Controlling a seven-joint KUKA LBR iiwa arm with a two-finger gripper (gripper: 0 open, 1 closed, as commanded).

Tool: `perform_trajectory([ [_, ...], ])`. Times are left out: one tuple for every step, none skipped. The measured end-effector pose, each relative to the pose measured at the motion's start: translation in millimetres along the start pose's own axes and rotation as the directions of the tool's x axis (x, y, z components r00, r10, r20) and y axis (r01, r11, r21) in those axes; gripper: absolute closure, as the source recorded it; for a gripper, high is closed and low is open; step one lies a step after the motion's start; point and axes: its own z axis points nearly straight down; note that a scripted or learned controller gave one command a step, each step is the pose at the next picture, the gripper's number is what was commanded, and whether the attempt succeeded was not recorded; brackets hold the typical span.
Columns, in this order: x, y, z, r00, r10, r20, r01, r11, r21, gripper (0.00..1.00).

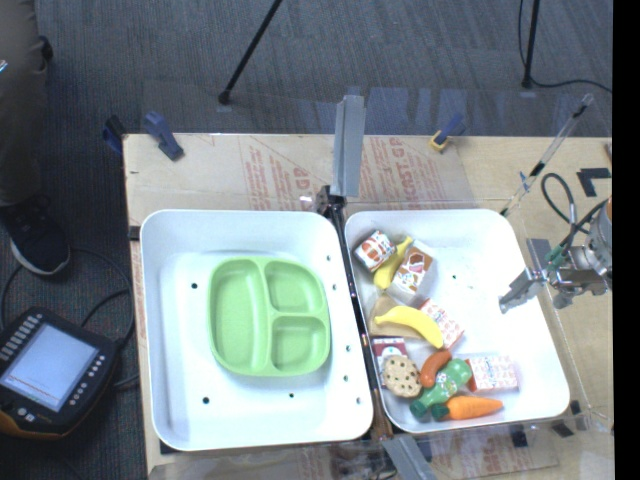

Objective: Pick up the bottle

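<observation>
The bench [250, 168] carries two shallow white bins side by side. The left bin [170, 268] holds a green divided plate [268, 316] lying flat near its middle. The right bin [480, 238] serves as the landmark for the rest.

At the right bin's right rim, the gripper [522, 293] hangs just over the edge, well apart from the food pile; how far apart its tips stand cannot be told from this angle, and nothing is seen held in it.

Along the right bin's left side lies a cluster of toy food. A yellow banana [408, 322] rests about midway down that side. Near the bin's front wall lies the green bottle [444, 386], on its side, with an orange carrot [468, 407] just in front of it and touching it. A small pink-and-white box [494, 372] sits just to the bottle's right. A round cookie [400, 376] lies to the bottle's left, near the bin's front left corner.
</observation>
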Motion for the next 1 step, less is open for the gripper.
perform_trajectory([
  [-7.0, -32.6, -156.3, 0.998, 0.067, 0.003, -0.067, 0.998, -0.003, 0.00],
])
